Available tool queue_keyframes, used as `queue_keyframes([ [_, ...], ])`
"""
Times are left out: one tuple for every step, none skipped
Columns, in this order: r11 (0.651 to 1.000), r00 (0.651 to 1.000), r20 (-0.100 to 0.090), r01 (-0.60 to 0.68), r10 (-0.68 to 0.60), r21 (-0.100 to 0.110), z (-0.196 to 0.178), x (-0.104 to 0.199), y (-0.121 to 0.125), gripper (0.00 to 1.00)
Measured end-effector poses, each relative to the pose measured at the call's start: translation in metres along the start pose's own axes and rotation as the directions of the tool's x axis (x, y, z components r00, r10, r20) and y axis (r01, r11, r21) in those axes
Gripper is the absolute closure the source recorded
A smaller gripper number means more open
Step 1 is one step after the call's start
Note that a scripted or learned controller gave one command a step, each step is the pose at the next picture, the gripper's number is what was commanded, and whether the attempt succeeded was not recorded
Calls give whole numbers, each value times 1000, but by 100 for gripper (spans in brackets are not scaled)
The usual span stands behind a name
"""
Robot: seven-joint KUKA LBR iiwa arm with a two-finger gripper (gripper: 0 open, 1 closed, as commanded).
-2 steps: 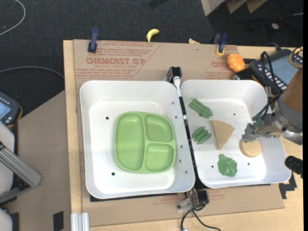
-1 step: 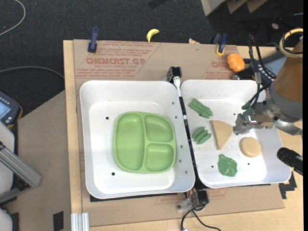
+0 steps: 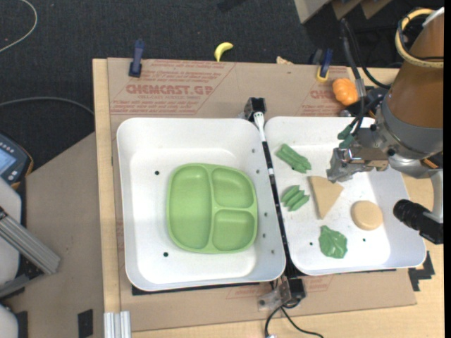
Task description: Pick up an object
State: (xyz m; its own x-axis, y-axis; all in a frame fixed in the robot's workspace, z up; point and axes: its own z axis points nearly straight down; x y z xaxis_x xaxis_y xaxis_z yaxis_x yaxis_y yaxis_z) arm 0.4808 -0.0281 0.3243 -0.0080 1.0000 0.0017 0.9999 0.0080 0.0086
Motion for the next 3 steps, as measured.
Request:
queue_keyframes([
  [1000,1000,0,-2,2,1,-52,43,0,100],
  [1000,1000,1,-4,4,5,-59,74,0,100],
  [1000,1000,2,-8,8,3,-84,63,0,100],
])
